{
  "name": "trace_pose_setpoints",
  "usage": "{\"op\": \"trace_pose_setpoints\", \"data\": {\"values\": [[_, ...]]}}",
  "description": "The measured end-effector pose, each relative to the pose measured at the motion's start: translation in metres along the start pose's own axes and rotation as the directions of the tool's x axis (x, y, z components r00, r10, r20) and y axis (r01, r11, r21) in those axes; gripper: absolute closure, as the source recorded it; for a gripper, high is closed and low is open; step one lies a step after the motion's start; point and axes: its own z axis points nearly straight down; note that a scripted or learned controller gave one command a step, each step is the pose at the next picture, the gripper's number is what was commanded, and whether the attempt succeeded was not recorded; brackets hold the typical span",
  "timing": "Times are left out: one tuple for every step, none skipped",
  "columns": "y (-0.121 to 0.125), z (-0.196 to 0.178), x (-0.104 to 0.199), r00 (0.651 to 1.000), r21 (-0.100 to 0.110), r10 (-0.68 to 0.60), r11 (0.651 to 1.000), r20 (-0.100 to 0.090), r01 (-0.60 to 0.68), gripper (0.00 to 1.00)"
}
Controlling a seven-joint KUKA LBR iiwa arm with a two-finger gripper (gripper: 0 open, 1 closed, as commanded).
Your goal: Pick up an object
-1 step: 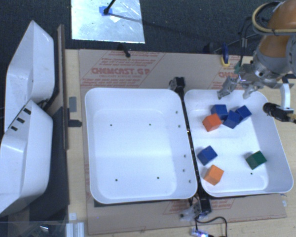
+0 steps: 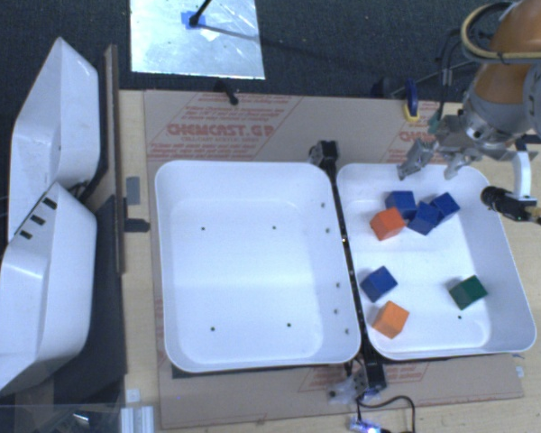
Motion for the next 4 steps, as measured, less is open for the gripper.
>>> {"op": "trace_pose_setpoints", "data": {"values": [[-0.007, 0.054, -0.008, 1.000, 0.004, 0.001, 1.000, -0.001, -0.001, 0.00], [-0.008, 0.108, -0.008, 1.000, 0.001, 0.000, 1.000, -0.001, 0.000, 0.00], [-0.008, 0.099, -0.008, 1.000, 0.004, -0.001, 1.000, -0.001, 0.001, 1.00], [-0.011, 0.043, -0.002, 1.000, -0.004, 0.000, 1.000, 0.000, 0.000, 1.00]]}}
